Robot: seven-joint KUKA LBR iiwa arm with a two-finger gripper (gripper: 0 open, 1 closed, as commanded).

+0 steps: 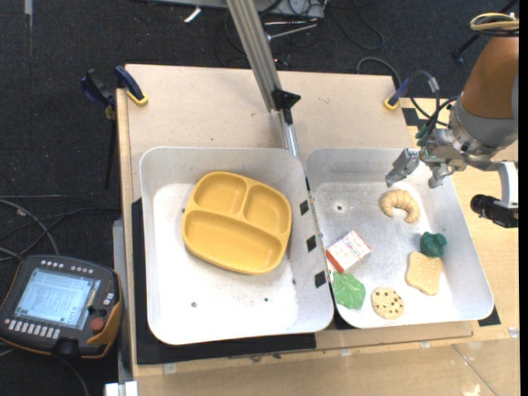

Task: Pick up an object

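Hanging over the upper part of the right bin [462, 304], the jaws [421, 167] look spread apart with nothing between them: one finger points down-left near the bin's back wall, the other sits nearer the wrist. The arm [495, 81] comes in from the right, its orange band above the grey wrist.

Nearest below them lies a croissant [401, 205], curled, pale and toy-like, just short of the fingertips and clear of its neighbours. That would be my pick, since it needs the least travel. To do it well, I would centre the jaws over the thick middle of the curl, turn the wrist so the fingers straddle its narrow width rather than its length, and come straight down before closing; a grip on one tapered end would likely squirt it sideways.

Farther toward the front sit a dark green lump [432, 243], touching or nearly touching a tan, toast-like piece [424, 275], so those two would crowd a grasp. A small red and white carton [348, 251] lies tilted near the bin's left wall, with a green leaf-shaped piece [348, 290] below it and a chocolate chip cookie [387, 303] beside that; the flat ones look hard to pinch.

The left bin [165, 304] holds a yellow divided plate [238, 222], well apart from the jaws. Both bins rest on the tabletop [206, 106], and a teach pendant [58, 304] lies off to the left
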